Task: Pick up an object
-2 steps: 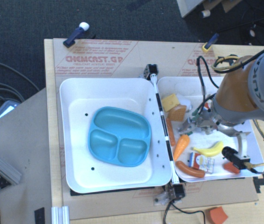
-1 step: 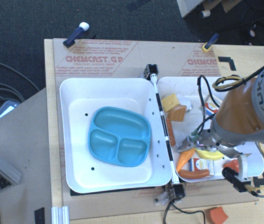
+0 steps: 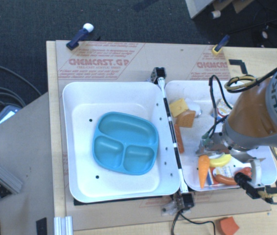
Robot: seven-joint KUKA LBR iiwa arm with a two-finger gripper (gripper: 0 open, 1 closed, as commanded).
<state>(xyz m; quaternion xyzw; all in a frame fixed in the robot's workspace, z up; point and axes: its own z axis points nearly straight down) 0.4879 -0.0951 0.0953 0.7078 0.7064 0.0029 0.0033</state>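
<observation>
The right bin (image 3: 190,88) holds several toy foods: a yellow cheese wedge (image 3: 178,106), a brown bread piece (image 3: 186,119), an orange stick (image 3: 178,138) along its left wall, a carrot (image 3: 203,170), a yellow banana (image 3: 221,160) and a red sausage (image 3: 225,180). My gripper (image 3: 210,143) reaches down into this bin from the right, just above the carrot and banana and right of the orange stick. The grey wrist and orange arm cover its fingers.
The left bin (image 3: 75,131) holds a blue divided plate (image 3: 125,142). Clamps sit between the bins at the back (image 3: 158,74) and front (image 3: 183,200). A blue clip (image 3: 79,37) and a yellow-blue clip (image 3: 220,44) lie on the board behind. Cables loop over the arm.
</observation>
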